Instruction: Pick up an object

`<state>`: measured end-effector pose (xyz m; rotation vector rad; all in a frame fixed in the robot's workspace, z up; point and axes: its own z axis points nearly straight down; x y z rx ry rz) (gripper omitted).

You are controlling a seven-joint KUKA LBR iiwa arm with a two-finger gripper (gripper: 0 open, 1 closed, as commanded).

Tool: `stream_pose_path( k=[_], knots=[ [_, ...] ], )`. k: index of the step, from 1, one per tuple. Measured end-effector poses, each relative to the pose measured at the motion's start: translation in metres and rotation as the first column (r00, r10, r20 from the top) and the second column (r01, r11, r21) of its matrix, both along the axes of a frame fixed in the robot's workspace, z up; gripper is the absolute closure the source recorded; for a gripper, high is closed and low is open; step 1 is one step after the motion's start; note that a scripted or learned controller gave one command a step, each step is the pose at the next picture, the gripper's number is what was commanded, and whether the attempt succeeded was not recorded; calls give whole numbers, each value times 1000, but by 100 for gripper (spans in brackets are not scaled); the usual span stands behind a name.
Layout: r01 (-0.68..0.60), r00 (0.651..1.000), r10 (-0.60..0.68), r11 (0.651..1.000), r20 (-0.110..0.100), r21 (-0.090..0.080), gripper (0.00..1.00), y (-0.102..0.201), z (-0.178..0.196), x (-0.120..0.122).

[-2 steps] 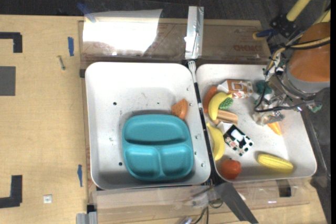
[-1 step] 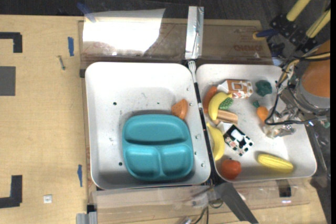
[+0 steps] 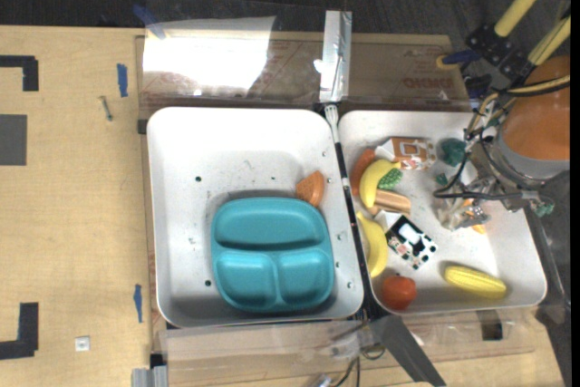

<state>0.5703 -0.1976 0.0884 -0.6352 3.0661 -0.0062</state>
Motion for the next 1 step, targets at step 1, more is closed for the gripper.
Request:
stream_pose_path(
  k=[1],
  knots=[
    [-172,985,172,985,0,0,0,-25,-1,57]
  ],
)
